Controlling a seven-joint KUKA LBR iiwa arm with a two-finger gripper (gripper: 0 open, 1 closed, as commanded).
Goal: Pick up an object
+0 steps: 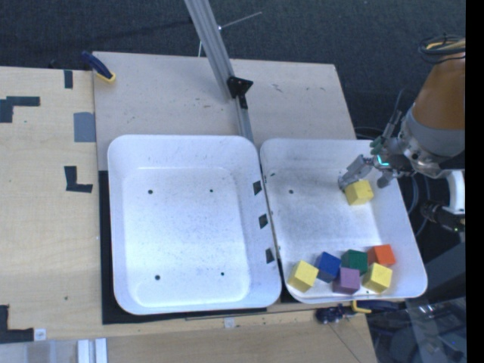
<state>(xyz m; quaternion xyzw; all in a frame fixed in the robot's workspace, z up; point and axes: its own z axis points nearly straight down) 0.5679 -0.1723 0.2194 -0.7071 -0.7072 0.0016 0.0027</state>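
Observation:
My gripper (366, 174) hangs over the upper right part of the right bin (318, 165). A yellow block (358, 193) sits directly beneath it, touching or nearly touching its tip; whether the block is gripped is unclear. Along the right bin's front edge lie several more blocks: a yellow one (304, 275), a blue one (328, 265), a green one (354, 261), a purple one (349, 280), an orange one (383, 255) and another yellow one (378, 277).
The left bin (181, 150) stands beside the right one, their rims touching. A slanted metal pole (215, 44) crosses the bench behind the bins. The arm's orange band (442, 89) rises at the right edge.

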